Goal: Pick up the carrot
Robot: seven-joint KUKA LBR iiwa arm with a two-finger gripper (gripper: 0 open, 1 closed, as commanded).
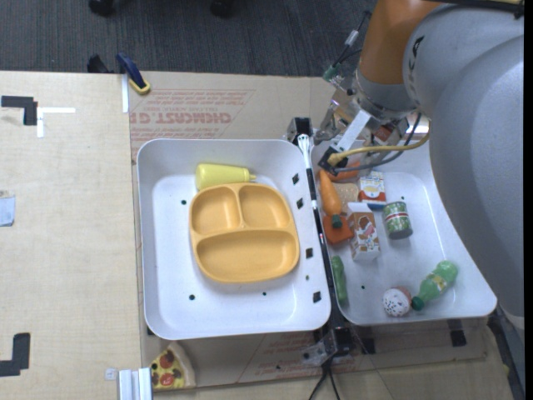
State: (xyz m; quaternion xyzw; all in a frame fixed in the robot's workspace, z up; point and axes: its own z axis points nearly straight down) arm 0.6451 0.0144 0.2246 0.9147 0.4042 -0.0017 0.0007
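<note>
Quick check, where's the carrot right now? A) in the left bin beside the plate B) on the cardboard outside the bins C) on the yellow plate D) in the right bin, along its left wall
D: the carrot lies in the right bin against its left wall, just below the end effector, apart from the yellow plate in the other bin.

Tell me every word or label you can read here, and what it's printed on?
Red upside-down print on the cardboard sheet under the bins: seems to read "CHEMGEST", uncertain; the smaller lines are blurred.
Small carton: label too small to read.
Green can: label too small to read.
Red and white box: unreadable.
</note>
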